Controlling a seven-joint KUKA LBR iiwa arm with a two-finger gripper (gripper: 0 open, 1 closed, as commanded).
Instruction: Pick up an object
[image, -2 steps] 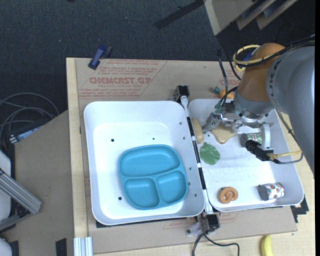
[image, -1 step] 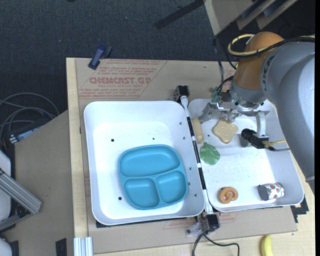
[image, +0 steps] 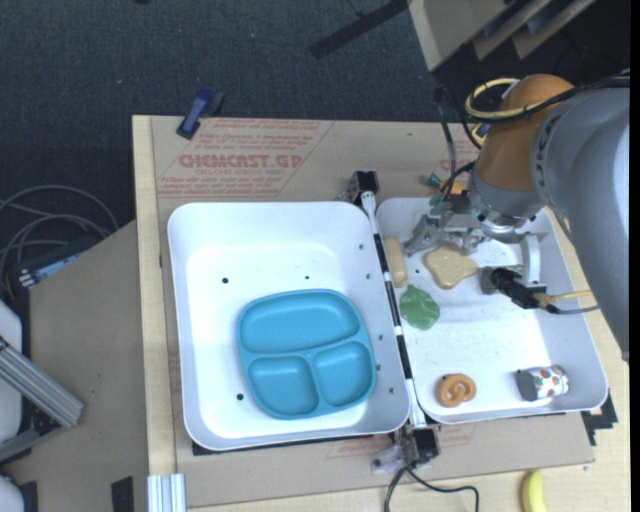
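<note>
Tool (image: 452, 238) was lowered over tan bread-like piece (image: 449, 267) in right bin (image: 575, 345); finger state couldn't be told; nothing lifted yet.

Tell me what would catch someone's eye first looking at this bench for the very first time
The bright blue divided tray stands out most, lying alone in the left bin. Next comes the grey arm with its orange band, reaching into the far end of the right bin, its tool just above a tan bread-like piece. Nearer in that bin lie a green leafy item and a small orange pretzel.
</note>
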